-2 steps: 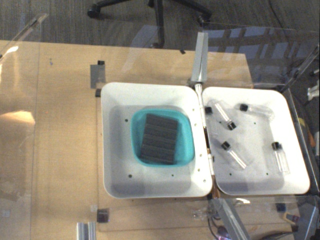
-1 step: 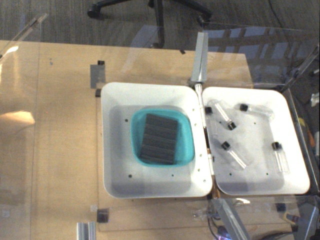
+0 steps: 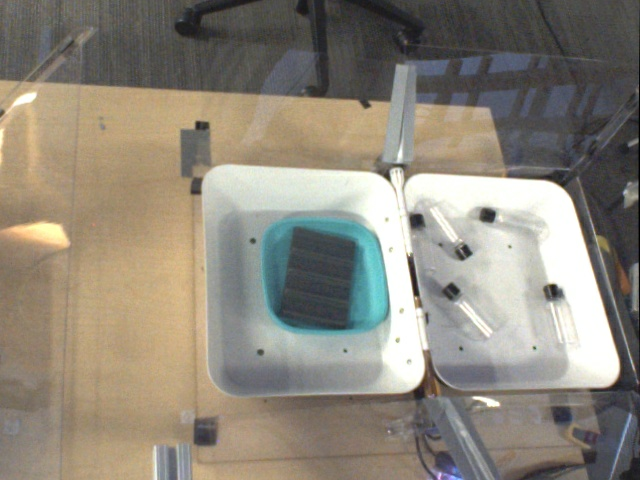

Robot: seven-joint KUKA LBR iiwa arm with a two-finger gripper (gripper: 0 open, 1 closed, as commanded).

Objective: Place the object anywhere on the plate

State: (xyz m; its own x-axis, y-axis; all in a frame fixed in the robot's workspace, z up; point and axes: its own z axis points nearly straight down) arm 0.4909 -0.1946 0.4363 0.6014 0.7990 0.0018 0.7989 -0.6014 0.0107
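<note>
Plainly, the table (image 3: 110, 308) carries two shallow white bins side by side; the left bin (image 3: 228, 308) holds a teal plate (image 3: 272, 268), squarish with rounded corners, sitting about the middle of the bin floor; a dark grey ribbed block (image 3: 320, 278) lies flat on the plate, inside its rim and turned slightly off square, so the task's thing rests on the plate already. The right bin (image 3: 592, 353) holds small clear tubes with black caps, scattered apart from one another: one tube (image 3: 445, 228) near the upper left corner, one (image 3: 466, 310) toward the middle, one (image 3: 558, 314) by the right wall; a fourth black cap (image 3: 487, 214) lies near the top, and its tube is perhaps there too, though the clear body is hard to make out. A grey metal bar (image 3: 400, 113) stands behind the seam between the bins; a black chair base (image 3: 315, 13) stands on the carpet beyond the table.
</note>
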